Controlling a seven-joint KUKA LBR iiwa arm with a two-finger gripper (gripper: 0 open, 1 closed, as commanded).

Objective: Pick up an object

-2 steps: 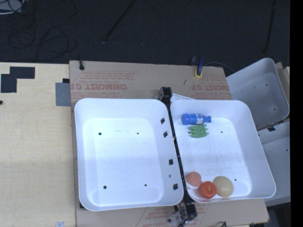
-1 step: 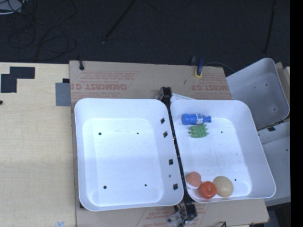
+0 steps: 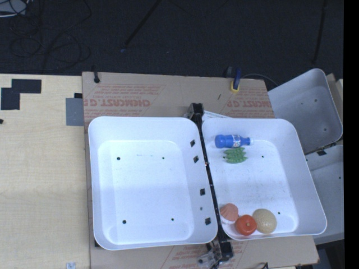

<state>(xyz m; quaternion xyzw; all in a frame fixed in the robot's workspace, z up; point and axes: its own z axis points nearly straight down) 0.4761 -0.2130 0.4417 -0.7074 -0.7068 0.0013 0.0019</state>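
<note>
Gripper state is something I cannot tell. All the candidates lie in the right bin (image 3: pixel 305 172). A blue bottle (image 3: pixel 231 141) lies on its side with a green piece (image 3: pixel 235 156) just beside it; it could roll off a closing pinch. A pink object (image 3: pixel 228 210), a red ball (image 3: pixel 245 225) and a beige ball (image 3: pixel 265 220) crowd the near wall, where a descent risks striking the rim or knocking neighbours away.

Dark floor (image 3: pixel 168 27) at the back, cables (image 3: pixel 33 4) trailing across it. A pale wooden bench (image 3: pixel 39 167) with black patches (image 3: pixel 22 91), brown cardboard (image 3: pixel 146 97) laid flat on it.
</note>
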